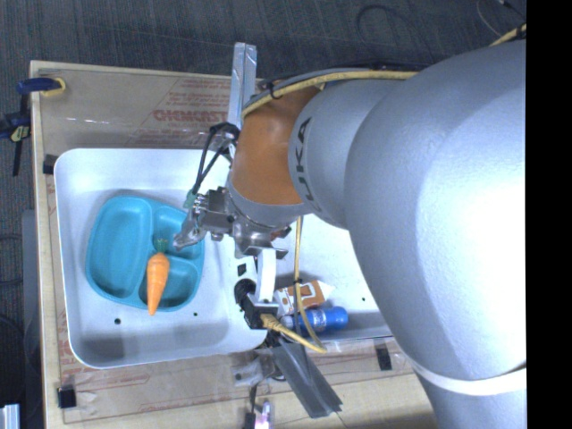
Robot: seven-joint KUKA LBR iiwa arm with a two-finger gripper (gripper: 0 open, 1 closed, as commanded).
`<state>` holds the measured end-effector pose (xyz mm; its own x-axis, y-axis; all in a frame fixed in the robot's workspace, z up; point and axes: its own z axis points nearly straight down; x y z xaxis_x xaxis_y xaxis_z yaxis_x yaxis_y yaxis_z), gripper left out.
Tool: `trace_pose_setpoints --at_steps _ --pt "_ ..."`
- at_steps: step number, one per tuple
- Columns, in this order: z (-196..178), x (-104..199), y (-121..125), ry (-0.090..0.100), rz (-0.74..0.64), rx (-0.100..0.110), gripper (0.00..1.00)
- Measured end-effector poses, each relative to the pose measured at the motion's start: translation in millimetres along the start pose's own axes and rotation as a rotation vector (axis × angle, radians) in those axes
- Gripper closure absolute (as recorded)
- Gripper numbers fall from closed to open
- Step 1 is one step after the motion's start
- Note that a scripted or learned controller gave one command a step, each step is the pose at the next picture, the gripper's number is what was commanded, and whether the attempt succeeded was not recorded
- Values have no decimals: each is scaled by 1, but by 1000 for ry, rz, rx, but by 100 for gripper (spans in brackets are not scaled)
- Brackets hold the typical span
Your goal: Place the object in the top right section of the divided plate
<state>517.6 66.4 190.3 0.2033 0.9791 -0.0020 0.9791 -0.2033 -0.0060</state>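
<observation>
A grey KUKA arm with an orange wrist band reaches across the left white bin, its gripper poised at the right-hand edge of a blue divided plate. A toy carrot lies on the plate just below the gripper, its green top pointing toward the fingers and its orange tip reaching the plate's lower rim, so it appears to straddle the ridge between the lower sections and not to sit in the top right one. Placing it well would likely mean closing on the carrot's thick upper end, lifting it clear of the ridge and setting it down squarely in the section under the gripper, away from the rim, so that it cannot roll back. The fingers meet the plate beside the carrot's leafy end, but the wrist hides them, and whether the jaws are apart, together or pinching the greens cannot be told. A small box and a blue bottle lie to the plate's right, beneath the arm.
</observation>
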Motion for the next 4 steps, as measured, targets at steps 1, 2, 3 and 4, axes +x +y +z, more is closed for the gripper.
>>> trace_pose_setpoints --at_steps 1,2,3,4 --pt "-98 -33 57 1 -81 -4 0" --pt "-147 -102 128 1 -198 -5 0" --pt "-201 -167 174 1 -310 -6 0" --pt "-253 -229 188 -1 -540 -8 0"
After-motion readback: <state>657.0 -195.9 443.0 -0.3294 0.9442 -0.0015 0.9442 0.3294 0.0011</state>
